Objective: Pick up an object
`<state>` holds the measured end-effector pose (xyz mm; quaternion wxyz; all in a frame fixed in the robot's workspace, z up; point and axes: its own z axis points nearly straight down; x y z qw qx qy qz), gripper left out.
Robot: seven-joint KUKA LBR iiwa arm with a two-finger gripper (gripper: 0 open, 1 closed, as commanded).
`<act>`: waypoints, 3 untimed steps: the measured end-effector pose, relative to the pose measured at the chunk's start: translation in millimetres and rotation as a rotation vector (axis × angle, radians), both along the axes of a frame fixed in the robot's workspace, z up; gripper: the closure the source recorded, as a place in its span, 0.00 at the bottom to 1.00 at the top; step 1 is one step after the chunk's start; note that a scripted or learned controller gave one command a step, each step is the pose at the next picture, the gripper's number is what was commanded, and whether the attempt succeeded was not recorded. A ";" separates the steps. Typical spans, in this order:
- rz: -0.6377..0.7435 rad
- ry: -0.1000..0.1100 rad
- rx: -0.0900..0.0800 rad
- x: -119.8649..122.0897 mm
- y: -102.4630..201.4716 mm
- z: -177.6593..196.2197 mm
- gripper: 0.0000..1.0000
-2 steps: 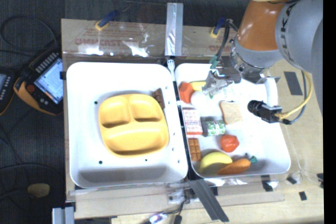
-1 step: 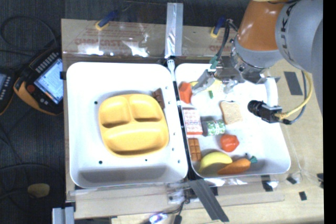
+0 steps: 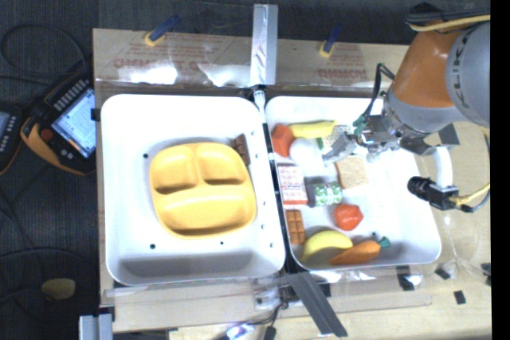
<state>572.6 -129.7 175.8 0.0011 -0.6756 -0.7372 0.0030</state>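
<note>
The right bin (image 3: 414,231) holds several toy foods. A yellow banana (image 3: 312,128) lies at the back beside an orange-red piece (image 3: 281,139) and a white egg-like piece (image 3: 303,150). A tan cracker (image 3: 351,172), a red-and-white packet (image 3: 291,184), a small green box (image 3: 325,193) and a red tomato (image 3: 347,215) sit mid-bin. A chocolate bar (image 3: 296,227), a yellow fruit (image 3: 323,243) and a carrot (image 3: 357,252) lie at the front. My gripper (image 3: 348,141) hangs low over the back of this bin, just above the cracker and right of the banana.
The left bin (image 3: 127,139) holds a yellow sectioned tray (image 3: 203,187) with a small brown piece (image 3: 241,146) at its far right corner. A metal divider (image 3: 264,44) stands between the bins at the back. A handheld pendant (image 3: 68,127) lies off the bench at left.
</note>
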 end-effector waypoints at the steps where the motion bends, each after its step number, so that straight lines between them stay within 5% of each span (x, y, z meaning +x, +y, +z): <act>1: 0.070 -0.016 0.000 5.5 -4.0 -78.2 0.00; 2: -0.008 0.001 -0.002 95.8 -21.4 -88.1 0.00; 3: -0.061 -0.002 -0.001 95.8 -44.1 -24.3 0.00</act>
